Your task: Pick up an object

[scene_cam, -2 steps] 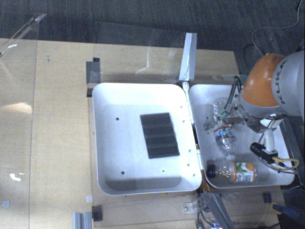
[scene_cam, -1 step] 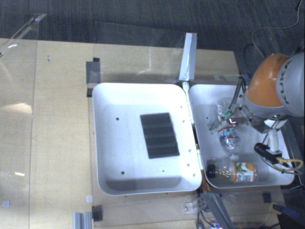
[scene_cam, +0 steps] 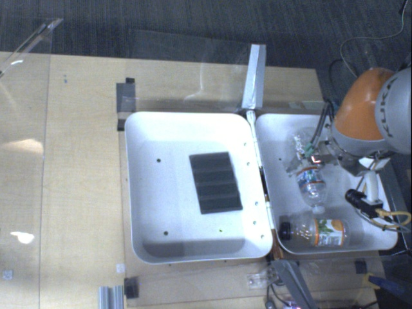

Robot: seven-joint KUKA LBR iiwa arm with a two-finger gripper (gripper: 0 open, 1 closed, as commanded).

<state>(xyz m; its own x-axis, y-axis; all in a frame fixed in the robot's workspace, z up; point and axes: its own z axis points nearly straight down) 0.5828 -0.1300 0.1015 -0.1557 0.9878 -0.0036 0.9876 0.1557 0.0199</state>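
Claw (scene_cam: 311,160), fingers unreadable, hovers in the right bin (scene_cam: 273,172). Just below it lies a clear plastic bottle (scene_cam: 313,187): light, slick, crushable, best gripped across its body, I judge.

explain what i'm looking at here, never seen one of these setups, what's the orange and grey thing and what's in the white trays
This is one picture from a camera fixed above a workbench, looking down at a slant. The orange and grey thing at the right is a robot arm; a program moves it, and its job is to pick up an object. At its end is a two-finger gripper, reaching down into the right bin.

Two shallow white bins sit side by side on the wooden bench. The left bin holds a dark ribbed rectangular block lying flat near its middle. The right bin holds a small clear plastic bottle just below the gripper, and a bottle with a dark cap and a coloured label lying on its side near the front wall.

Whether the gripper grips anything is too small and cluttered to tell.
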